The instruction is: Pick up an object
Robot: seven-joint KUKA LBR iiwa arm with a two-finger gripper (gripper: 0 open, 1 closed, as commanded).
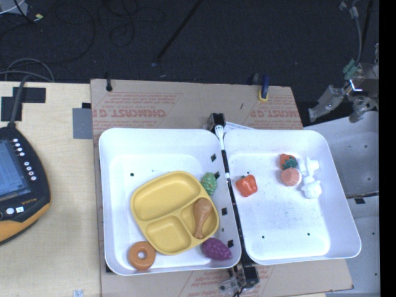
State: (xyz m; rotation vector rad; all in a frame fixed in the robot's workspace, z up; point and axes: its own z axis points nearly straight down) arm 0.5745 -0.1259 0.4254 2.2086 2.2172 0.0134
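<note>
Red plastic pepper [247,185] lies in the right white bin [334,228], lower left of the grey gripper [356,98] at the frame's upper right; its state cannot be told.

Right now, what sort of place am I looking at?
Probably a robot test bench: two shallow white plastic bins of toy food, a yellow divided plastic tray, and an orange-rimmed handheld control pendant.

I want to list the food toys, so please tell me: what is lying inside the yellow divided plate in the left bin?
One brown drumstick lies in the yellow divided plate, in its right compartment, reaching over the divider. The plate surface beneath the drumstick is covered.
</note>
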